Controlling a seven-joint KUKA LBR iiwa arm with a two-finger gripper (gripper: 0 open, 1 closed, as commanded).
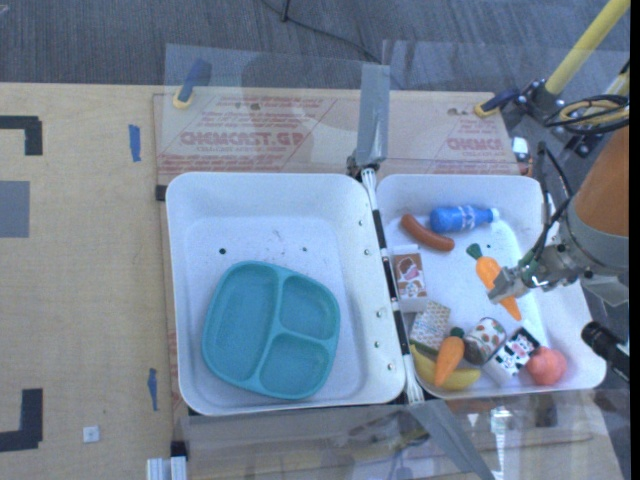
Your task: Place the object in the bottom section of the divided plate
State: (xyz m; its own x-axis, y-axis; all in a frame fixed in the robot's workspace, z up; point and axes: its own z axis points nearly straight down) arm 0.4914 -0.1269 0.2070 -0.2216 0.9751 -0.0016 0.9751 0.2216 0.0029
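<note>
The gripper [512,284] sits in the right bin [395,190], fingers pinching an orange carrot [494,280]. Finger spread beyond that cannot be determined. The teal divided plate [270,330] lies well left of it, in the left bin [190,208].

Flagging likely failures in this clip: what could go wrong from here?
The gripper sits over a carrot in the crowded right bin, so it may miss or nudge neighbours like the blue bottle. The plate lies across the divider in the left bin; a weak hold could drop midway.
</note>
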